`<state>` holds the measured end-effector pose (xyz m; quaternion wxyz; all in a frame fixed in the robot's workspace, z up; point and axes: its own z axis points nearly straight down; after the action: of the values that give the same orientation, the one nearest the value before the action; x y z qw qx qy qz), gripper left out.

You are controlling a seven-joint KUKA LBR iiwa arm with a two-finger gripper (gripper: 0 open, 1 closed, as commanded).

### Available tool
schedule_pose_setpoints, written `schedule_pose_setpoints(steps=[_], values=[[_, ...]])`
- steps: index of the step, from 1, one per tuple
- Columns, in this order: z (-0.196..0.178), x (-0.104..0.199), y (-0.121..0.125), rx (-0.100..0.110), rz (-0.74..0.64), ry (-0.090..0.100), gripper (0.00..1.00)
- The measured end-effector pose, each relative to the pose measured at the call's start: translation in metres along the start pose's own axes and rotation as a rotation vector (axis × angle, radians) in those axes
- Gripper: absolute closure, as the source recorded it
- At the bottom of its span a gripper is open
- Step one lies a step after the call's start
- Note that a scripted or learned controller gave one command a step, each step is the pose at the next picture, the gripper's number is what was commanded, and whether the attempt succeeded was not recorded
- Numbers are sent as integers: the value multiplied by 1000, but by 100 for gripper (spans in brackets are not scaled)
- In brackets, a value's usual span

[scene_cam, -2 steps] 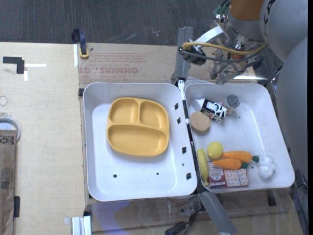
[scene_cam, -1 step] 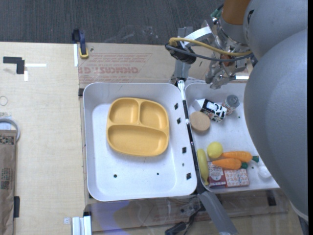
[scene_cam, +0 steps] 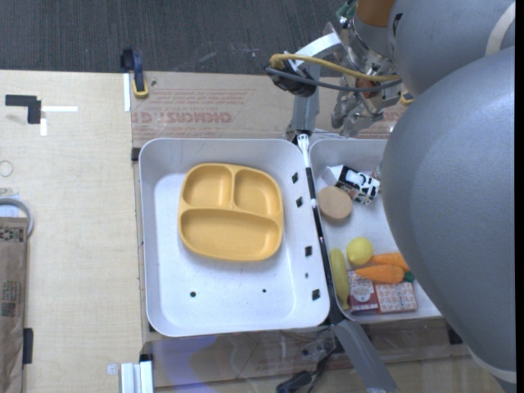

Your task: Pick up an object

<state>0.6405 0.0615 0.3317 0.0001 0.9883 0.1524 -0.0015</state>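
The arm (scene_cam: 458, 178) is seen covering the right bin (scene_cam: 327, 158). The hand (scene_cam: 360, 109) is found at its 12 o'clock rim; its state cannot be told. The round brown object (scene_cam: 334, 204) lies toward 6 o'clock from the hand.

Bright, even overhead light, soft shadows, mild glare on white bins (scene_cam: 155, 219), sharp focus.

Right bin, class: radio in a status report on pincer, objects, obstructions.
Pincer above right bin's far edge, nothing seen between fingers. Carrot, lemon, brown disc lying loose. Arm covers bin's right part.
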Motion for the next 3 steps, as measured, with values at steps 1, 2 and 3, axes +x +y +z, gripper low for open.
schedule_pose_setpoints(steps=[1,2,3], values=[[-1,-26,-6,0,52,-1,100],[-22,-82,57,-1,-34,-4,100],[-48,-5,50,0,105,-1,100]])
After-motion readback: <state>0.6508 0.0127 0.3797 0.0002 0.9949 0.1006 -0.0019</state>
